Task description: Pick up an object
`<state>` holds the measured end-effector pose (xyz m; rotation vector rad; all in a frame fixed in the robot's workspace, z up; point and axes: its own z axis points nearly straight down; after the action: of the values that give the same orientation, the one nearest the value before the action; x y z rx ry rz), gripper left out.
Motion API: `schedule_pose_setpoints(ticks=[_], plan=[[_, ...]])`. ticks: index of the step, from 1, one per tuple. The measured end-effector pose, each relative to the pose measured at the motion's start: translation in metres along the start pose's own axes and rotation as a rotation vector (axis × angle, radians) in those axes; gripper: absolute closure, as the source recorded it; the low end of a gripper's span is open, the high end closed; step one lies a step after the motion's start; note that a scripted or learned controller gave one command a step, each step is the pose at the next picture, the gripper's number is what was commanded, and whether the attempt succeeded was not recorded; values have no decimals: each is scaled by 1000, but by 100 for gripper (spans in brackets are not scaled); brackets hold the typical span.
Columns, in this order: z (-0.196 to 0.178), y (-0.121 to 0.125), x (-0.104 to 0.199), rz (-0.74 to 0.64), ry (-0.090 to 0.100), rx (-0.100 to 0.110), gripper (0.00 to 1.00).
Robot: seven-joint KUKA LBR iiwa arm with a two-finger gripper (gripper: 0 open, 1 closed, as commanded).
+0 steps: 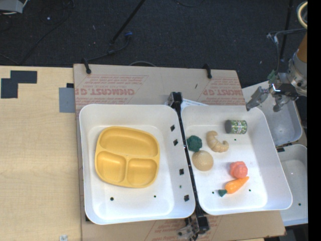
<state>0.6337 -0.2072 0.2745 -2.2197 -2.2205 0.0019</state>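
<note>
In the camera view, two shallow white bins are sitting side by side on the table (pixel 35 154), the left bin (pixel 90 185) and the right bin (pixel 266 195) meeting at a black divider (pixel 186 159) that is serving here as the landmark. Left of the divider, a yellow sectioned plate (pixel 128 156) is lying flat in the middle of the left bin. Right of the divider, the loose objects are lying in the right bin: a dark green broccoli piece (pixel 194 143) is sitting just beside the divider, with a round beige ball (pixel 202 160) just below it and also close to the divider. A pale curved croissant shape (pixel 216 141) is lying a little further right, near the broccoli piece. A small green can (pixel 236 127) is lying on its side further right still and toward the far side of the bin. A pink-red lumpy item (pixel 239 169) is resting well right of the divider, and an orange carrot (pixel 234 186) is lying tilted just below it, nearly touching it. The end effector (pixel 268 98) is hanging far right of the divider, above the far right corner of the right bin, apart from every object; its two fingers are spreading apart, released, with nothing between them.
</note>
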Motion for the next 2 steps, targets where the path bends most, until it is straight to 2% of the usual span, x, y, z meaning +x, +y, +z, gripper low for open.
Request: schedule_pose_setpoints(ticks=[1,2], plan=[[44,-2,-2,0,0,4,0],[106,-8,-2,0,1,5,0]])
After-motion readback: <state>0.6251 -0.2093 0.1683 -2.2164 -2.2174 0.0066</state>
